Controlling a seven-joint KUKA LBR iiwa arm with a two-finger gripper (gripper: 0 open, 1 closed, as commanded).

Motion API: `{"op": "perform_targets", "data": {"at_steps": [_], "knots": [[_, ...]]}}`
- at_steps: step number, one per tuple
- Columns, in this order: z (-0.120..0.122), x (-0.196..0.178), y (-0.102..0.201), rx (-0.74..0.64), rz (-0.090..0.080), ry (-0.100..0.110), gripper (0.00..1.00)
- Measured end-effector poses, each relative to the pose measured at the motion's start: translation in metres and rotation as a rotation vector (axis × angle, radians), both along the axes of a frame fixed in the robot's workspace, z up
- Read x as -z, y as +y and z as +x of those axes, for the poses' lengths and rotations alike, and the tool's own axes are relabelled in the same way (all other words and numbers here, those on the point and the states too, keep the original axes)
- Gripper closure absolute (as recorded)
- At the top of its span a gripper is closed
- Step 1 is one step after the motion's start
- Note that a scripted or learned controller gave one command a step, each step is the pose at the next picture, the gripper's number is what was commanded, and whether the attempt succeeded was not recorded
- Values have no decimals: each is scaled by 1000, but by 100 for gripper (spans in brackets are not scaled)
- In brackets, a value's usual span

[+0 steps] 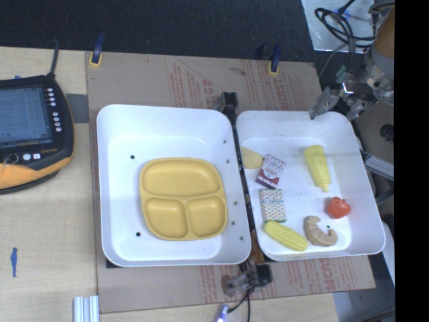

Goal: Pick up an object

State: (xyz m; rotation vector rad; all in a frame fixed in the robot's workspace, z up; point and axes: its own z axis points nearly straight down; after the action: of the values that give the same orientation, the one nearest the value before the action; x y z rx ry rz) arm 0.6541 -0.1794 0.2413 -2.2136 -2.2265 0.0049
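Note:
The right bin (348, 129) holds several items. They are a yellow squeeze bottle (318, 166), a red tomato-like piece (338, 208), a tan croissant (320, 231), a corn cob (285, 236), a patterned packet (272, 204), a red-and-white packet (270, 171) and a pale yellow wedge (251, 157). My gripper (336, 107) hangs over the bin's far right corner, above and behind the bottle. It is open, with nothing between its fingers.
The left bin (117, 133) holds a yellow divided plate (182, 198). A teach pendant (30, 133) lies on the bench at far left. Blue clamps (273, 59) pin the cardboard at the back. Cables (335, 19) loop behind the arm at top right.

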Motion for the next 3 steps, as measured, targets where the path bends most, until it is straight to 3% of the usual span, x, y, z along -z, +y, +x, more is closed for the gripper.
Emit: {"op": "perform_targets", "data": {"at_steps": [1, 2, 3], "knots": [[-18, 150, -21, 1, 0, 2, 0], [-17, 139, -22, -1, -1, 1, 100], [-8, 117, 39, -3, -1, -2, 100]]}}
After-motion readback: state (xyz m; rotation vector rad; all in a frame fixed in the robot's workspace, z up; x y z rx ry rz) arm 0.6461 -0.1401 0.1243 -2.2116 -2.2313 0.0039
